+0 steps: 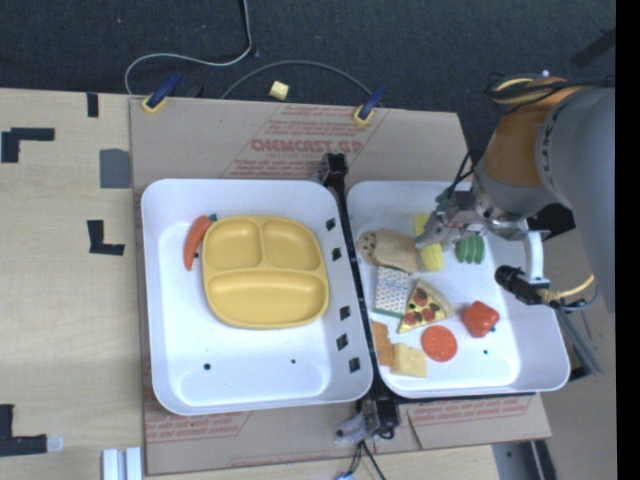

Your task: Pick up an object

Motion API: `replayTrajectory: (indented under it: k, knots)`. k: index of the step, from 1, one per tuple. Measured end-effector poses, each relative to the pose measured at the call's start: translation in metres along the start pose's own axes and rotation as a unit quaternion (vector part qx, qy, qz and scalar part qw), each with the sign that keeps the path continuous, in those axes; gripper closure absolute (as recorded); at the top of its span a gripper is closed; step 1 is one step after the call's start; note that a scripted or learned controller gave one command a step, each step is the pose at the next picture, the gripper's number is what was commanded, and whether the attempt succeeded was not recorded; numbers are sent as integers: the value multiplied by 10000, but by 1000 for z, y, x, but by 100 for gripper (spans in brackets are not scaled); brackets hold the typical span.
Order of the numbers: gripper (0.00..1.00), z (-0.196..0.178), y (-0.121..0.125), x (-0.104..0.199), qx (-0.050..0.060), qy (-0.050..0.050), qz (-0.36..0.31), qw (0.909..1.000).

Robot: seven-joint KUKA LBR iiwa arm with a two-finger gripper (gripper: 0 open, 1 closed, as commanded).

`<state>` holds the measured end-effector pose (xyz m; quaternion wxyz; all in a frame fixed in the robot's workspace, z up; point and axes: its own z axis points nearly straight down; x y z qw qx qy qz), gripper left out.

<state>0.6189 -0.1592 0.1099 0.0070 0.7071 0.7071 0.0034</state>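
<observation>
Right bin: corn stands nearly upright.

Yellow divided tray in left bin, carrot beside.

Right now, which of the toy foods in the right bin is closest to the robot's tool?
The yellow piece, likely toy corn, lies right under the tool, with the green one beside it. The red pepper and pizza slice lie farther off.

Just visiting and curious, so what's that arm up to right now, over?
Gripper low over right bin, at yellow corn and green pepper. Nothing seen held. Bread roll and pizza slice crowd close.
</observation>
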Motion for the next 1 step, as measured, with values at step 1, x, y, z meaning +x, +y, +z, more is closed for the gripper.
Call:
replayTrajectory:
  k: [1]
  knots:
    - [100,-80,48,113,32,32,-59,10000]
